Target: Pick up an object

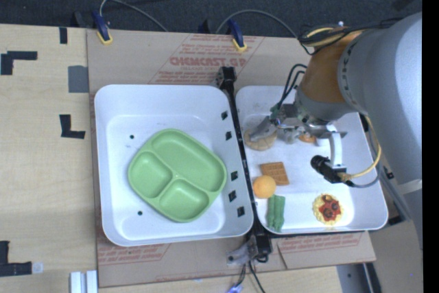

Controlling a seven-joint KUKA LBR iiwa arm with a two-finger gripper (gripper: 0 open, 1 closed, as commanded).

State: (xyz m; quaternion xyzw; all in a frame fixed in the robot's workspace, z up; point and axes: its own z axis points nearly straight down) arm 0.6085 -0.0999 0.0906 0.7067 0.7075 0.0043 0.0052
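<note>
Here you are looking at the gripper point(264, 128) reaching down into the right bin point(370, 216) toward its ten o'clock corner, hanging just over a pale round cookie point(261, 142), and whether anything is being gripped cannot be told from this slant. Below it, toward six o'clock, a square cracker point(274, 171), an orange ball point(264, 186) and a green piece point(276, 211) are lying, with a small pizza point(328, 208) sitting near five o'clock. The green divided plate point(177, 174) is resting in the left bin point(113, 147).

Green divided plate point(178, 175) in left bin point(110, 106)
</note>
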